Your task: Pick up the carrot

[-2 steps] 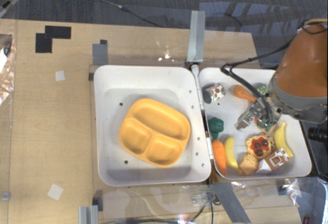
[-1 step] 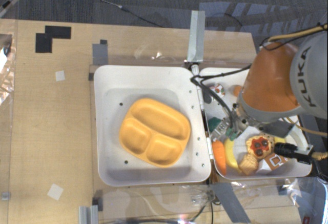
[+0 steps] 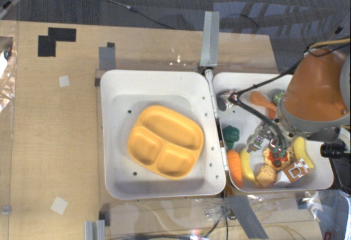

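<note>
The arm (image 3: 318, 90) is bulky and rounded, with a broad orange band sitting above a grey wrist ring. Thin black cables (image 3: 258, 115) run along it toward the gripper (image 3: 263, 143), a small metallic assembly of silvery links and dark fittings.

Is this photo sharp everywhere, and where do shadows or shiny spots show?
Camera view: even, soft light; the yellow tray casts a faint shadow on the left bin. Small glare sits on the bench above the bins. The carrot looks crisp, while the arm close to the camera is soft and slightly blurred.
</note>
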You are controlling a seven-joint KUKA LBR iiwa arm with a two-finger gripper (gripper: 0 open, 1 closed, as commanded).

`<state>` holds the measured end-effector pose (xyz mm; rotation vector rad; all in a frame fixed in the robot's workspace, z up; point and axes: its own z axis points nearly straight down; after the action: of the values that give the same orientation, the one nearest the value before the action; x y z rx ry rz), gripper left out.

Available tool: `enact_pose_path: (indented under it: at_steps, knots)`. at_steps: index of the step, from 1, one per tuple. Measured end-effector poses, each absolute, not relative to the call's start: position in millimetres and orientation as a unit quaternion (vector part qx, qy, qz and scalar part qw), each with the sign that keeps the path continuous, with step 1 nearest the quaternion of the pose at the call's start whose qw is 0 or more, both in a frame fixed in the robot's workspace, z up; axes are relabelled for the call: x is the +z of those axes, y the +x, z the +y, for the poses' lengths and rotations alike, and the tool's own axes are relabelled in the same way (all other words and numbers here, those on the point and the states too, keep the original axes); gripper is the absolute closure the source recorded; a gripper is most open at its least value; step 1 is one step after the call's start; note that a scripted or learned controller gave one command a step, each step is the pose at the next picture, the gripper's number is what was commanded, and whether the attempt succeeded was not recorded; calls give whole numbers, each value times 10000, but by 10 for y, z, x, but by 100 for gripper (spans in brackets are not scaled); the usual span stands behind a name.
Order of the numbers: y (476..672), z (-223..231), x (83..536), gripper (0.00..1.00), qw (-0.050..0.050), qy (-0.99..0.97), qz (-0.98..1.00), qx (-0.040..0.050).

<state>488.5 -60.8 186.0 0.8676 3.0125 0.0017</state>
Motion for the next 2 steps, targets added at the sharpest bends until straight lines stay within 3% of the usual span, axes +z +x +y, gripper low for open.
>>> enact_pose_path:
  at_steps: [1,2]
  knots:
    - [4892,-273,1856,100,34,3224,9466,18]
    - [4878,460,1848,100,20,4304,9026,19]
